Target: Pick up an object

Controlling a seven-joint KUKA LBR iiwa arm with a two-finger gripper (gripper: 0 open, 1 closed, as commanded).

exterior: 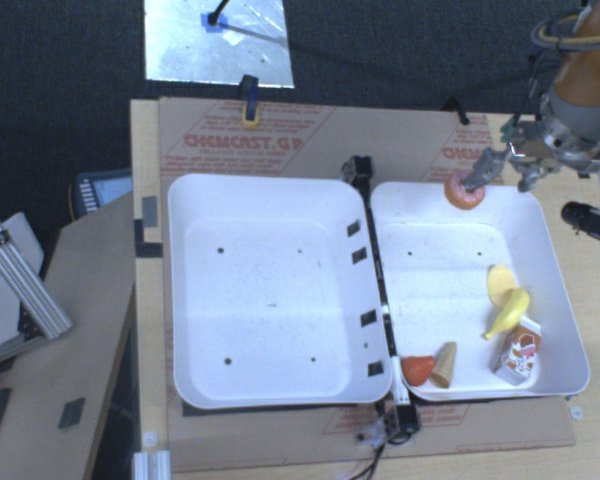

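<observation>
My gripper (502, 178) hangs over the back right corner of the right bin (450, 243), and its two fingers stand apart. A pink doughnut (465, 193) sits at the bin's back rim, against the tip of the left finger (479, 174) and outside the gap. Along the bin's right side lie a yellow banana (510, 314) and a round yellow piece (498, 282). A small milk carton (517, 356) stands in the front right corner. An ice-cream cone (443, 365) and a red piece (417, 370) rest at the front left corner.
The left bin (270, 288) adjoins the right one along a black hinged divider (372, 268). Both rest on a cardboard sheet (280, 138). A yellow clamp (250, 103) sits at the sheet's back edge, and a black fixture (590, 218) lies right of the right bin.
</observation>
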